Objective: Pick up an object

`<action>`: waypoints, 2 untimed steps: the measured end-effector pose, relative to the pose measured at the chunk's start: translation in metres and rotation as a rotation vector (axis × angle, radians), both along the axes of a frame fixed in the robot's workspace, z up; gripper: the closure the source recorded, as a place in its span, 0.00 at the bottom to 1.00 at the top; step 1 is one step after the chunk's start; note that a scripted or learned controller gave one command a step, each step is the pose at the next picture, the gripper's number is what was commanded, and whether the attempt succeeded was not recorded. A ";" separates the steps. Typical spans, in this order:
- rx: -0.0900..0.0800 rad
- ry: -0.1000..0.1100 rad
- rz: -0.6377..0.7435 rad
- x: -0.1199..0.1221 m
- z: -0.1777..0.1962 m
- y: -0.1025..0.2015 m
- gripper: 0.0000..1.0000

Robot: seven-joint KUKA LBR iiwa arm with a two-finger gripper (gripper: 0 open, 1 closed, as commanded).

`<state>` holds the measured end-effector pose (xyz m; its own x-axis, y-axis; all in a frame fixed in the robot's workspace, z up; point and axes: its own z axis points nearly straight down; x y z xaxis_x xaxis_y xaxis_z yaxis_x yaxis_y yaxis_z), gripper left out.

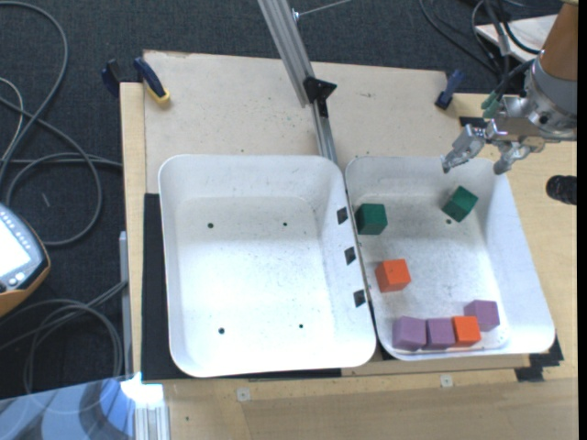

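Near the tabletop's front edge, purple and orange blocks [447,328] sit untouched in the right bin [523,273]; orange cube [393,274] mid-bin. Farther back, green cube [459,203] lies under my claw [479,159], spread, holding nothing. Pick not started.

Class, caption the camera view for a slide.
Open end effector above right bin holding green, orange and purple blocks.

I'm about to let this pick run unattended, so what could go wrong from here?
The open gripper hangs by the right bin's far rim, so descending could clip it. The nearest green cube sits tilted and may slip. The purple and orange cubes are packed together in the corner, hard to separate.
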<state>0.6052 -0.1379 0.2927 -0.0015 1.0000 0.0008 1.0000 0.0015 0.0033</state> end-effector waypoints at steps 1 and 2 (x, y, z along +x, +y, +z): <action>-0.004 -0.004 -0.007 -0.101 0.081 -0.039 0.00; 0.000 -0.002 0.006 -0.101 0.099 0.023 0.00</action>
